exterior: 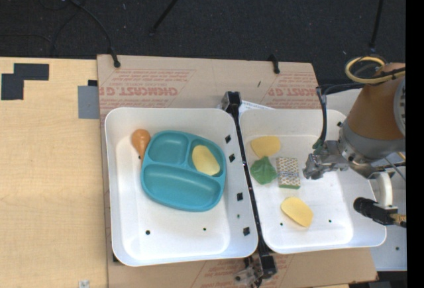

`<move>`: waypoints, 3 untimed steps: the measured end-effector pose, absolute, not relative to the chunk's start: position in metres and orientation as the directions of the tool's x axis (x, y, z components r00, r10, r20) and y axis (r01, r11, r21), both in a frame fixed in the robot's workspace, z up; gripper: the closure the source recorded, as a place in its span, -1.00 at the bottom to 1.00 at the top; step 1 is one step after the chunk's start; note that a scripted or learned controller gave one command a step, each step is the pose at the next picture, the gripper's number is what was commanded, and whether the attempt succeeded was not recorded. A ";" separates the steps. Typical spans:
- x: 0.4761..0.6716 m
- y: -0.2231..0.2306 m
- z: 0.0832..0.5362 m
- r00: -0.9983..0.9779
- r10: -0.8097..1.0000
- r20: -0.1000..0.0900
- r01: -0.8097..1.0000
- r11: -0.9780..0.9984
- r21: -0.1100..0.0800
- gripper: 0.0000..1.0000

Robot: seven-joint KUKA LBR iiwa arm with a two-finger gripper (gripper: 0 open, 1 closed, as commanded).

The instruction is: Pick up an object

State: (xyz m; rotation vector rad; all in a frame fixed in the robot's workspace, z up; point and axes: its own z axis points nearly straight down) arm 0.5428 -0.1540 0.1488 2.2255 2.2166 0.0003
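Observation:
My gripper hangs over the right bin, just to the right of a small speckled block. A green lump lies touching the block's left side. A pale yellow piece rests toward the back of that bin, and another yellow piece lies nearer the front. I see nothing held at the gripper.
The left bin holds a teal divided plate with a yellow piece in its upper right compartment. An orange item sits by the plate's left rim. A black divider rail separates the bins.

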 end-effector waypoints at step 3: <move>0.553 -0.102 0.264 -0.004 1.000 0.002 1.000 0.004 -0.002 1.00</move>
